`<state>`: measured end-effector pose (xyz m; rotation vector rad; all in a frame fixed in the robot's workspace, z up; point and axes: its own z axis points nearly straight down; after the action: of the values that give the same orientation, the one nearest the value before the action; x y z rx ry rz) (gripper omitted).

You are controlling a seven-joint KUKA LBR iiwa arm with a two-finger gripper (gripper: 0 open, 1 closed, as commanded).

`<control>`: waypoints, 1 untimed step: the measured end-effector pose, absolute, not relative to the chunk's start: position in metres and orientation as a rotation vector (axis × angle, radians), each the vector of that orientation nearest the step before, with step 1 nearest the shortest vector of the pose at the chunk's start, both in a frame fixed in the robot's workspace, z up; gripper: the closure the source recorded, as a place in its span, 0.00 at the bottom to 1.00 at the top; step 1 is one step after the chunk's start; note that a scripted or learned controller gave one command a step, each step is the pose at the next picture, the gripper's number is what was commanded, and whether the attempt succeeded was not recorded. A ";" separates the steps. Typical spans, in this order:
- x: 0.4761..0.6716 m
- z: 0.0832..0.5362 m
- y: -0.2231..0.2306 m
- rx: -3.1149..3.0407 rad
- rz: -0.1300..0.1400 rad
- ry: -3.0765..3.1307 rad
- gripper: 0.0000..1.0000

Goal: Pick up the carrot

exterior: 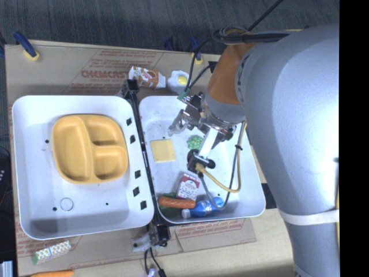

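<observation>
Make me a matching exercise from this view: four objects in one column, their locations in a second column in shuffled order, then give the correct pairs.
Objects
1. Yellow divided plastic plate
2. Flat pale yellow cheese slice
3. Long orange carrot
4. Blue plastic bottle with white cap

Places
A. Middle of the right bin's floor, towards its left wall
B. Right bin's near wall, right of the carrot
C. Left bin
D. Right bin's near left corner, below the red and white carton

Pairs: 1-C, 2-A, 3-D, 4-B
</observation>
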<state>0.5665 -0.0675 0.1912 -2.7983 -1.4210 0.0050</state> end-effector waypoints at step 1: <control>0.656 0.191 -0.082 -2.944 0.006 -1.087 0.00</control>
<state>0.6562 -0.0817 0.1913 -2.9436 -1.0868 0.0060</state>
